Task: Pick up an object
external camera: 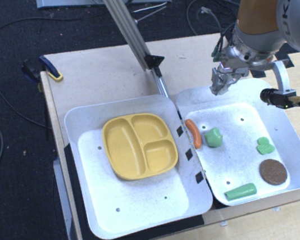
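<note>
The grey arm [267,5] enters at the worktop's far right corner, its orange band cut off by the top edge of the view. The pincer [221,84] hangs over the far rim of the right bin [290,138], near that bin's far left corner. It shows as a small blurred grey lump, and whether it is parted or closed cannot be told; nothing can be made out between its tips.

In the right bin, an orange sausage [194,133] lies along the left wall. Just beside it sits a green block [214,138], its exact shape hard to read. Toward the right wall is a smaller green piece [265,146], and below it, near the front right corner, a brown disc [273,171]. A green cylinder [240,191] lies along the front edge.

The left bin [94,194] carries a yellow divided plate [140,145] with three compartments, set toward its far side. A slanted metal pole [128,26] crosses the back of the worktop [97,74] and ends at the seam between the bins, hiding part of it. A small blue and yellow item [50,67] at the far left corner is too small to identify.
</note>
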Action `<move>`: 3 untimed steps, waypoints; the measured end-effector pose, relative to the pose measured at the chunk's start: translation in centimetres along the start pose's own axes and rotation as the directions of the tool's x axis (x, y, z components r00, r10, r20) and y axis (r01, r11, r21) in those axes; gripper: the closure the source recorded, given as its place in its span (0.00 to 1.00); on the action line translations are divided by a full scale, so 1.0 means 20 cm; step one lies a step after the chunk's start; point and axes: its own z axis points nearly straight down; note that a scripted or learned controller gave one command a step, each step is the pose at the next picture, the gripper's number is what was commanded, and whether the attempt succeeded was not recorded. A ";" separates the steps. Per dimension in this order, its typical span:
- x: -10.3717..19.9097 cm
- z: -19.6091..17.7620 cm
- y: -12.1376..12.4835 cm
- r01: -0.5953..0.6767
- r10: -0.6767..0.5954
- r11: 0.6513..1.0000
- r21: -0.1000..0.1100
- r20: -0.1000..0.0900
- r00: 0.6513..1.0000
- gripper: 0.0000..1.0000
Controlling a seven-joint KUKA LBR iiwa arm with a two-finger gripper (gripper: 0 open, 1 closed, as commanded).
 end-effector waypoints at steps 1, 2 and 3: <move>0.26 0.07 -0.08 0.001 -0.001 1.000 0.001 -0.001 1.000 1.00; 0.57 0.13 -0.11 0.003 -0.003 1.000 0.000 -0.002 1.000 1.00; 0.87 0.11 -0.19 0.004 -0.004 1.000 0.000 -0.002 1.000 1.00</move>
